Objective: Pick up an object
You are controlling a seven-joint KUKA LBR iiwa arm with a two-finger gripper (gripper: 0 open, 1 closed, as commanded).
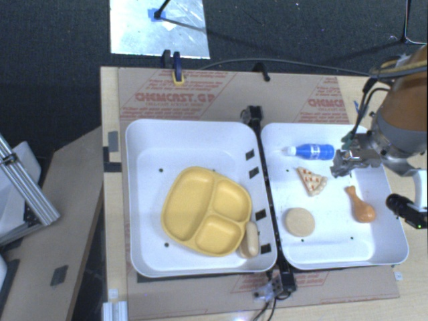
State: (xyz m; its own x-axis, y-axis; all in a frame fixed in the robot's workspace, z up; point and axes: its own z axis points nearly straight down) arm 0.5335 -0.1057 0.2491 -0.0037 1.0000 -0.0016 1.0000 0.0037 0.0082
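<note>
Objects for picking are lying in the right bin (384,249): nearest the camera, a round tan biscuit (299,221) and an orange drumstick (361,206), then a pizza slice (311,180), and farthest, a blue bottle (311,152). The tool (341,164) is hovering between bottle and drumstick, carrying nothing; its opening cannot be judged. The approach is seemingly under way; next, it needs lowering squarely onto one item.

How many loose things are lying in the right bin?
4: a blue bottle at the back, a pizza slice mid-bin, a round cookie in front, a drumstick at right. The gripper may hide more.
</note>
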